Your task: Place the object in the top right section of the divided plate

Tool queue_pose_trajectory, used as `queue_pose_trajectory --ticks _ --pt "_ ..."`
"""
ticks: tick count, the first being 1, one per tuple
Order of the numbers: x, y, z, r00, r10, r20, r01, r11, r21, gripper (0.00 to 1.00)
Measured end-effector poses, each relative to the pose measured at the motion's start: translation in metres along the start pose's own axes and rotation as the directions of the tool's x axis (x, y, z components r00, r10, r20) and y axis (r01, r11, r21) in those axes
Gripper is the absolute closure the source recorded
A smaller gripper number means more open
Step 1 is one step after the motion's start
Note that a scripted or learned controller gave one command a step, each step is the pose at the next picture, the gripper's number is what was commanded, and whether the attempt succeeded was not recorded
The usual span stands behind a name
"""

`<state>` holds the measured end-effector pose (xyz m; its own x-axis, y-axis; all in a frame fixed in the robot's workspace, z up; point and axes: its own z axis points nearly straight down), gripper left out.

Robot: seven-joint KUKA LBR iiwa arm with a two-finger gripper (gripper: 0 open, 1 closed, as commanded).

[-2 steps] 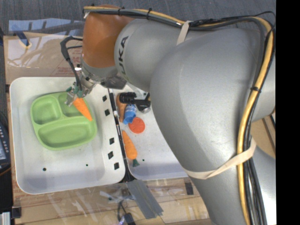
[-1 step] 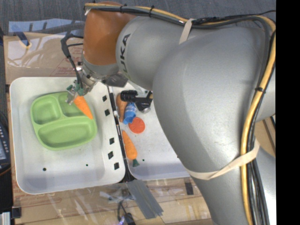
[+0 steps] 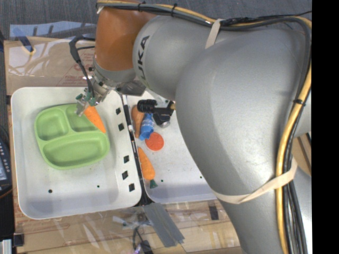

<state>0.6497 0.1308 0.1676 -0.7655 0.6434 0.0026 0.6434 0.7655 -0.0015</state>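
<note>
A green divided plate lies in the left white bin. An orange carrot slants over the plate's top right section, its upper end between the fingers of my gripper. The gripper is shut on the carrot at the plate's upper right rim. The grey arm with its orange band reaches in from the right and covers much of the right bin.
The right bin holds a second carrot, an orange round piece, a blue object, a brown piece and a black object. The divider wall between the bins runs just right of the plate.
</note>
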Motion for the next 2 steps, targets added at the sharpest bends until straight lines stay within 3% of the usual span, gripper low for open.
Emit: queue_pose_trajectory --ticks 2 --pt "-0.0005 0.0012 -0.0197 1.000 -0.005 0.002 0.005 1.000 -0.003 1.00"
